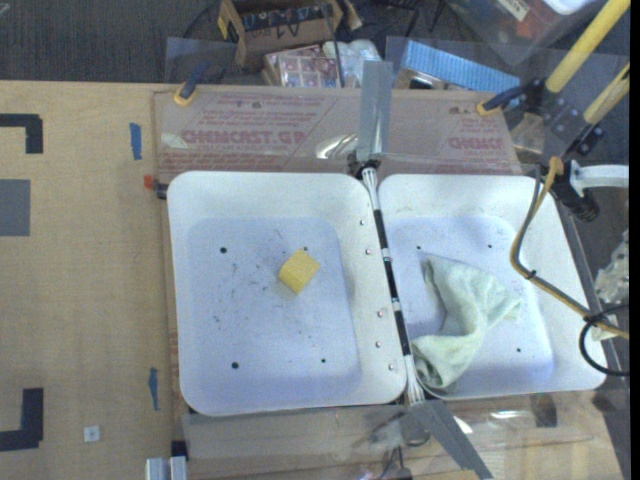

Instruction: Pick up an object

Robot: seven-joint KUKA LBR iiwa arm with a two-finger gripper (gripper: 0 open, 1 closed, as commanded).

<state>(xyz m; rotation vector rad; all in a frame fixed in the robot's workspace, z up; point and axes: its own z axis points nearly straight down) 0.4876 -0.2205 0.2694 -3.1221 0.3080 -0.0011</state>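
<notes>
Bench [80, 298] of pale wood carries two shallow white bins side by side, touching along their inner rims. A small yellow block [298, 271] lies alone near the middle of the left bin [180, 268], slightly turned on the scuffed floor. A pale green cloth [465, 313] lies crumpled in the right bin [470, 186], bunched toward the near inner corner by the divide. A yellow cable [520, 243] loops over the right bin's far side. Printed cardboard [260, 133] lies flat behind both bins.
</notes>
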